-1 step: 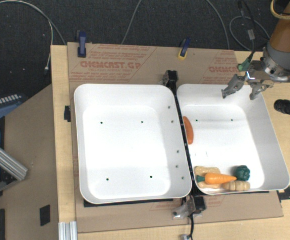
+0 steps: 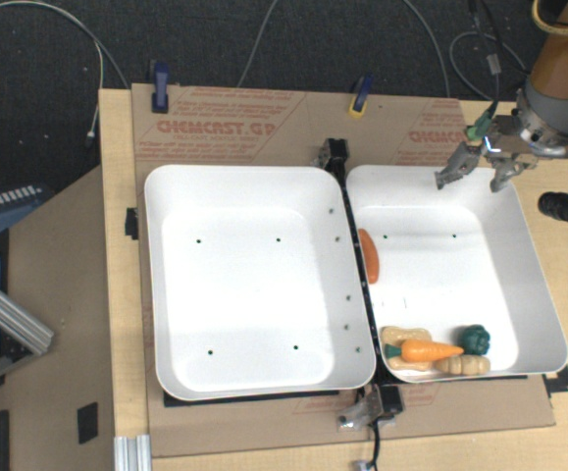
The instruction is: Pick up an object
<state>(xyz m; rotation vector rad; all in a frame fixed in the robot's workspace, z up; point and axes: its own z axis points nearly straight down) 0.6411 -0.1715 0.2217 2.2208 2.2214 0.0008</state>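
End effector (image 2: 478,168) poised above the far edge of the right bin (image 2: 519,263), fingers spread wide, nothing between them. Targets well apart from it — a carrot (image 2: 429,351), a dark green piece (image 2: 475,339) and tan pieces (image 2: 406,337) clustered in the near corner, plus an orange piece (image 2: 369,254) against the left wall. Best to travel toward the near corner, descend straight over the carrot, close across its narrow width. Red print on the cardboard (image 2: 215,126) over the surface, only partly legible, possibly "CHEMCAST GP".
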